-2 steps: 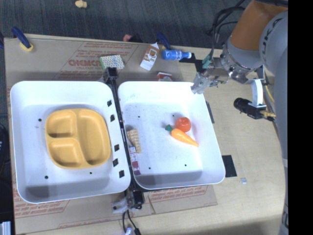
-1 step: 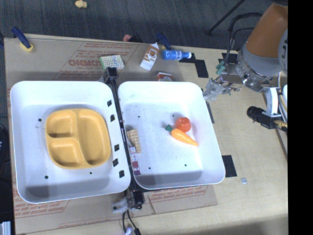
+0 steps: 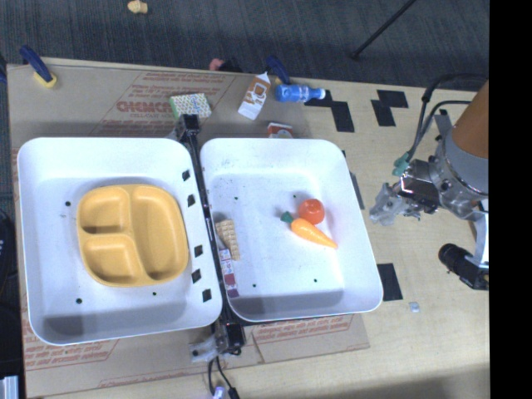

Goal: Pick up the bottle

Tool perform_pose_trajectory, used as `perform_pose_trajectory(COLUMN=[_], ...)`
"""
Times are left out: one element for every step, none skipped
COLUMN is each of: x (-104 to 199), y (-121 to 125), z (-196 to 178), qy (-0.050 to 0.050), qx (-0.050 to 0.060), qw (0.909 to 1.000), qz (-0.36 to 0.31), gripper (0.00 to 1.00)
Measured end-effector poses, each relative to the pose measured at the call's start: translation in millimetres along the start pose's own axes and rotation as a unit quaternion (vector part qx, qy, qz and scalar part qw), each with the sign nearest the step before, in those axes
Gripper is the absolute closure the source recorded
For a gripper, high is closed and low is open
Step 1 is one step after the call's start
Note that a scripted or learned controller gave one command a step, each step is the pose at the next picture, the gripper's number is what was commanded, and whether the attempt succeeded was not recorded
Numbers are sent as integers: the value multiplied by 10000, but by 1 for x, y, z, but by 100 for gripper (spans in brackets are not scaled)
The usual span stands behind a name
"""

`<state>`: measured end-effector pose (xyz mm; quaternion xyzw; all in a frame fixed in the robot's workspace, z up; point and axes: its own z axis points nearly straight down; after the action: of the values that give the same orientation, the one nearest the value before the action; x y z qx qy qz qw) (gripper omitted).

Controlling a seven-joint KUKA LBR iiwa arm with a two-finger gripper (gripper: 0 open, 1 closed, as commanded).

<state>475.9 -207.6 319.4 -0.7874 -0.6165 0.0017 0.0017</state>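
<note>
Bottle [image 3: 298,94]: you find it lying on its side on the bench behind the right bin, outside both bins. Blue, small, smooth plastic look; paler cap end points right.
Around the bottle: a small white carton [image 3: 254,97] with an orange-brown print lies just left of it. A blue clip [image 3: 277,69] sits near its left end. Black tape marks [image 3: 342,113] sit just right of it on the bench.
Gripper [image 3: 389,204]: you see it over the bench to the right of the right bin, well apart from the bottle. Grey metal, blurred; you cannot tell how it stands, and nothing shows in it.
Arm [image 3: 467,152]: grey with orange band at the right edge, cables looping above it.
Right bin [image 3: 357,248]: shallow, white, rounded corners. Holds a tomato [image 3: 311,210] touching a carrot [image 3: 312,233], both glossy and toy-like. A tan ridged waffle-like piece [image 3: 226,238] lies by its left wall.
Left bin [image 3: 37,239]: same make. Holds a yellow divided plate [image 3: 133,233] with three compartments, matte.
Bench [image 3: 416,339]: pale wood tone, cardboard sheet [image 3: 125,98] with red print under the bins.
Other bits: a green-patterned packet [image 3: 190,105] behind the left bin; a blue-and-yellow clip [image 3: 37,66] at the far left corner.
</note>
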Motion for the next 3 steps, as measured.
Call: perform_pose_trajectory(x=[8, 8, 1], y=[-1, 1, 1], z=[43, 141, 117], qy=[8, 11, 13], qx=[6, 17, 2], qw=[9902, 9561, 9061], qz=[1395, 2930, 4231], gripper=[100, 100, 100])
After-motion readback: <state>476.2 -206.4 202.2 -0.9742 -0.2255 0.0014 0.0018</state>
